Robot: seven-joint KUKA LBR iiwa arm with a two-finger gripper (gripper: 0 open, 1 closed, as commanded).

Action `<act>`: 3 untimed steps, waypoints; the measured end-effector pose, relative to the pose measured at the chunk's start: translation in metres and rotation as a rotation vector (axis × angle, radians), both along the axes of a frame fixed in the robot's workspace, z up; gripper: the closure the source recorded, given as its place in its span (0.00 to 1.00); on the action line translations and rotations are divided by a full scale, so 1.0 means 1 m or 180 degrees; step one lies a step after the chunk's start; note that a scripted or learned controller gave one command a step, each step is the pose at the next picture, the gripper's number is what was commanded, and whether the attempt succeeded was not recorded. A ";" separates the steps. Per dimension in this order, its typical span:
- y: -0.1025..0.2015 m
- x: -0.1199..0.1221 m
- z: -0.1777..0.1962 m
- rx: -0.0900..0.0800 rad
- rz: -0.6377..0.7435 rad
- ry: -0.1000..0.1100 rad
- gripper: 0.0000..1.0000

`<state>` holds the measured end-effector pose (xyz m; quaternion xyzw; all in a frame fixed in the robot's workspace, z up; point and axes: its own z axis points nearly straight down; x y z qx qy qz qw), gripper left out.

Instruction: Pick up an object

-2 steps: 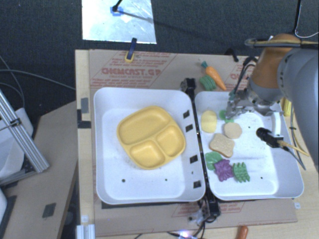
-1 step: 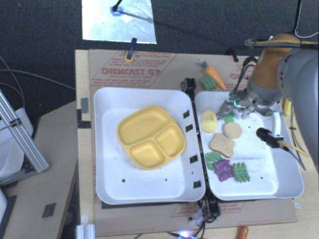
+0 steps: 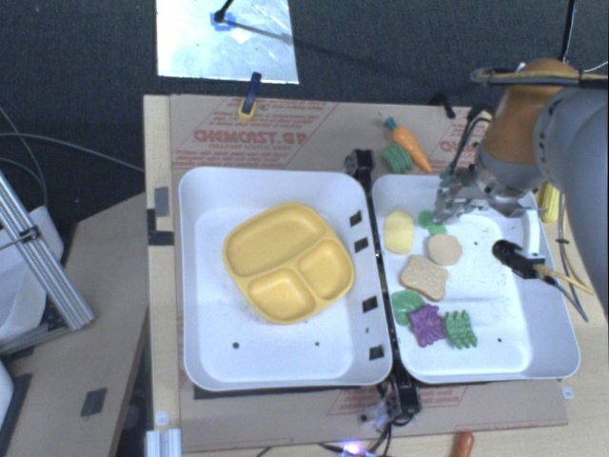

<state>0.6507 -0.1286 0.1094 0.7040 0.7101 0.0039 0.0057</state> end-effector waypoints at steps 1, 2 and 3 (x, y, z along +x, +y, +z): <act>0.000 0.000 0.000 -0.0001 0.0002 0.0003 0.00; 0.022 0.019 -0.025 0.0009 -0.0007 0.0031 0.00; 0.022 0.019 -0.002 0.0008 -0.0014 0.0027 0.00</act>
